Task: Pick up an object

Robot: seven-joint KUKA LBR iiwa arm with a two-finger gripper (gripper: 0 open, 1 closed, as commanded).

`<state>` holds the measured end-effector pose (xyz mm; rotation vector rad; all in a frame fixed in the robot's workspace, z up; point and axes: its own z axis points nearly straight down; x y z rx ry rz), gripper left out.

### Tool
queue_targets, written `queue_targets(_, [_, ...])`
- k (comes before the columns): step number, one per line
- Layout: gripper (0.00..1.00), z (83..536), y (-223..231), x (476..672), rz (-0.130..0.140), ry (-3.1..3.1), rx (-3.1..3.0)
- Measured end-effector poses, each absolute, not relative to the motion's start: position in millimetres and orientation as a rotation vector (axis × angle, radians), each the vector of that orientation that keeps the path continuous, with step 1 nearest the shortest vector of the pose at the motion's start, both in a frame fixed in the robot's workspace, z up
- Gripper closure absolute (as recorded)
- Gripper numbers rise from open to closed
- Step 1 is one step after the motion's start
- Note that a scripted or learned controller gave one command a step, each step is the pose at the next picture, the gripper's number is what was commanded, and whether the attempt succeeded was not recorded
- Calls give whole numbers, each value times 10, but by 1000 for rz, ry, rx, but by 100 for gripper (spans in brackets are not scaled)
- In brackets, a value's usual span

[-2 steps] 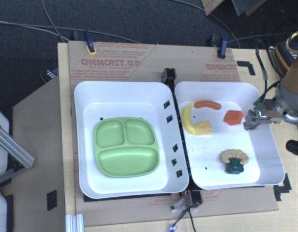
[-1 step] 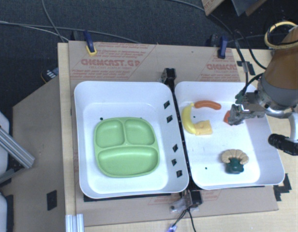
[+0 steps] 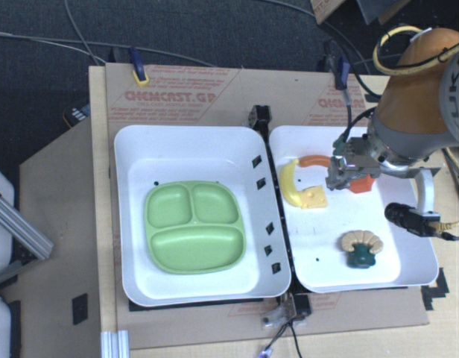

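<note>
The approach step is judged to be in hand: the hand (image 3: 343,171) is lowered into the right white bin (image 3: 408,271), near its far edge, just beside the yellow banana-shaped toy (image 3: 290,186), the pale cheese wedge (image 3: 313,198) and a small red-orange piece (image 3: 361,184) — its grip cannot be told. A centred descent is called for next.
</note>
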<state>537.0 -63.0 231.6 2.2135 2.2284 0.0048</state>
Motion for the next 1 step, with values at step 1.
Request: queue_targets(1, [100,2391,-78,5381,5,2230,2214])
